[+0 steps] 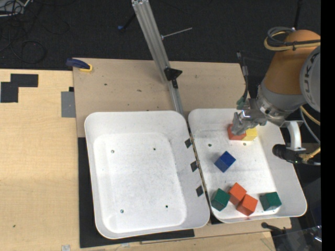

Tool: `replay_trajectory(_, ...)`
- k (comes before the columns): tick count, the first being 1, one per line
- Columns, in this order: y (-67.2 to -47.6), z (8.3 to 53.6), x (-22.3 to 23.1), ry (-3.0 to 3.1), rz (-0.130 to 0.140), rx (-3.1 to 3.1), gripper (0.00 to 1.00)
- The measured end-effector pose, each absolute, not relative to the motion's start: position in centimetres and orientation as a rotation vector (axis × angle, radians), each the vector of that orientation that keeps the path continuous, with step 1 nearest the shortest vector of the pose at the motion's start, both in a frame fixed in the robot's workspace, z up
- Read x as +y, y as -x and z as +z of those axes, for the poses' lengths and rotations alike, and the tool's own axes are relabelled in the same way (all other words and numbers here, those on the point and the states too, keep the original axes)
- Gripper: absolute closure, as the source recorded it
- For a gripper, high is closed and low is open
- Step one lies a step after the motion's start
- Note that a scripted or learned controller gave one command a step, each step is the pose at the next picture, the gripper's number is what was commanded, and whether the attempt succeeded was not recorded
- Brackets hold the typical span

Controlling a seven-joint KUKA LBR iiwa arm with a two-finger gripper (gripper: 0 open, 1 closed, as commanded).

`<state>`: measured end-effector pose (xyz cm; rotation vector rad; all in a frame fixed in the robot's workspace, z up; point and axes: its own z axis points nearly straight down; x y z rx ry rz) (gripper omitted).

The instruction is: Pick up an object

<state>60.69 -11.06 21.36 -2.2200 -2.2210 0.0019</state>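
- Camera view, nearest edge first: at the near end of the right bin (293,205) sits a cluster of four cubes, a dark green cube (220,198) on the left touching an orange cube (237,192), a second orange cube (247,204) pressed against the first, and another green cube (270,201) just beside them on the right.
- The left bin (99,127) lies alongside, its right rim meeting the right bin's left rim, where three small black clips (193,166) sit along the seam.
- Farther in, a blue cube (224,161) rests alone near the middle of the right bin, apart from the near cluster.
- Beyond it, toward the far end of the same bin, a red cube (235,133) and a yellow cube (250,134) sit side by side, touching.
- The gripper (241,122) hangs directly over the red cube, its metal tip down at the cube's top; whether the fingers are apart or together cannot be told, and no cube is seen lifted between them.
- The grey arm with its orange band (288,67) reaches in from the right above the bin's far right corner.
- Farthest back, a slanted aluminium rail (155,41) rises from the wooden bench (125,88), and a small blue and yellow clamp (79,64) lies at the bench's far left corner.
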Motion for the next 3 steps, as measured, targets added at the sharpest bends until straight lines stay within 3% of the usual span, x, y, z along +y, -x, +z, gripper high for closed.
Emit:
replay_trajectory(1,-59.2,20.6,-5.8,2.213,0.003,-2.222,1.00)
replay_trajectory(3,-58.0,22.7,4.6,2.214,0.001,-2.224,1.00)
